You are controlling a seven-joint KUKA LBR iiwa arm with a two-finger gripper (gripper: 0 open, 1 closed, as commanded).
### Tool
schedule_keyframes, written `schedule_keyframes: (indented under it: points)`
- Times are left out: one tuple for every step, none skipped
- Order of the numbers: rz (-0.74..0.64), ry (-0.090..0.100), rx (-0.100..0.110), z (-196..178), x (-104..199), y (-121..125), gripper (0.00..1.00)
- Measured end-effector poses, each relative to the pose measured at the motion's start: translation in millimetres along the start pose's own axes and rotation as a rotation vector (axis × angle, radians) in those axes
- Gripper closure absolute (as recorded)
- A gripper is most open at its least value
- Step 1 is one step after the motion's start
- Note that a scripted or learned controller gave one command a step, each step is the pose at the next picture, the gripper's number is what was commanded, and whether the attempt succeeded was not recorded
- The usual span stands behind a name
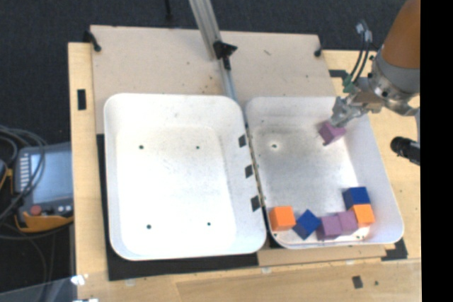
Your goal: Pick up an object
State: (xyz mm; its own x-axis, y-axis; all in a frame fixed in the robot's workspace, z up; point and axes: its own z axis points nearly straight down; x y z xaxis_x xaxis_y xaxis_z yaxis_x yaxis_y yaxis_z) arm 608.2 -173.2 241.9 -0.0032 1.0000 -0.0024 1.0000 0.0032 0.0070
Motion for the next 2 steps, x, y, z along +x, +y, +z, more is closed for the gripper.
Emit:
schedule_keyframes:
  points:
    - [-0.002, 0.003, 0.005, -9, 50, -5, 1.00]
    - [0.001, 0.003, 0.006, -9, 101, 5, 1.00]
